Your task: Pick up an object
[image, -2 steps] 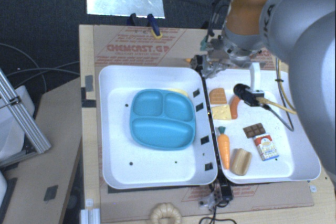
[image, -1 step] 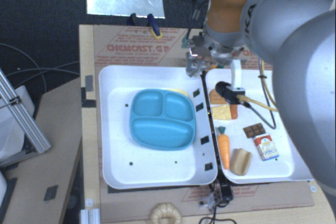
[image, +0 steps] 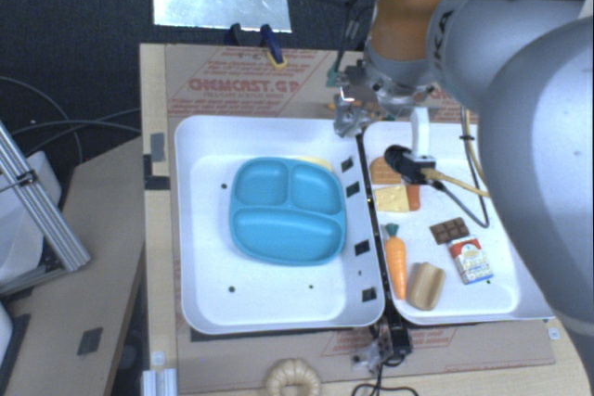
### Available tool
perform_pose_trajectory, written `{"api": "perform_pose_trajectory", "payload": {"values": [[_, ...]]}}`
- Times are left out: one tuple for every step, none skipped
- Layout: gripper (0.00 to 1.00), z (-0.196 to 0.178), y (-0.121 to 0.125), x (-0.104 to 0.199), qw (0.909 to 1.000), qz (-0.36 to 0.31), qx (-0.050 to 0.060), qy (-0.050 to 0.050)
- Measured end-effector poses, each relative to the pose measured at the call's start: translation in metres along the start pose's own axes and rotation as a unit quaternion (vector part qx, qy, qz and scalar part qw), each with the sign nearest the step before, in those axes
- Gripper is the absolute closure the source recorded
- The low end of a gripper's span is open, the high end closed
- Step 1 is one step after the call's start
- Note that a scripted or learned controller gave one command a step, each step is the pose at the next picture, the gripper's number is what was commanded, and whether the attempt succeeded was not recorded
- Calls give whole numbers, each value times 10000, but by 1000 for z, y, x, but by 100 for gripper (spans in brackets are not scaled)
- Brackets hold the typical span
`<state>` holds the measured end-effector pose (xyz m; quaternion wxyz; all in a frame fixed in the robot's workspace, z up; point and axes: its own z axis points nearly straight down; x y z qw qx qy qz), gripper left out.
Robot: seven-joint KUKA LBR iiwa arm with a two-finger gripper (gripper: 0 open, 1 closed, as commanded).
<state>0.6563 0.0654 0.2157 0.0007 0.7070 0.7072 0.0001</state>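
My gripper [image: 351, 120] hangs over the far end of the divider between the two bins, above the right bin's [image: 501, 297] back-left corner. Nothing shows in its grasp. In the right bin lie a brown bun-like piece [image: 382, 170], a yellow cheese slice [image: 391, 198], a carrot [image: 396, 262], a chocolate bar [image: 449, 228], a small red and white box [image: 471, 260] and a tan cylinder [image: 425, 285]. They lie in front of the gripper, apart from it.
The left bin [image: 200, 292] holds a blue divided tray [image: 286, 209] with a pale yellow thing [image: 316, 163] at its far edge. My large grey arm covers the right bin's far right side. A blue clamp [image: 271, 44] sits behind the bins.
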Motion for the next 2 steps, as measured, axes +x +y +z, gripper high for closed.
{"api": "perform_pose_trajectory", "payload": {"values": [[100, -1, -1, 7, 10000, -20, -3, 3], [100, -13, -3, -7, 10000, 0, -8, 4]]}}
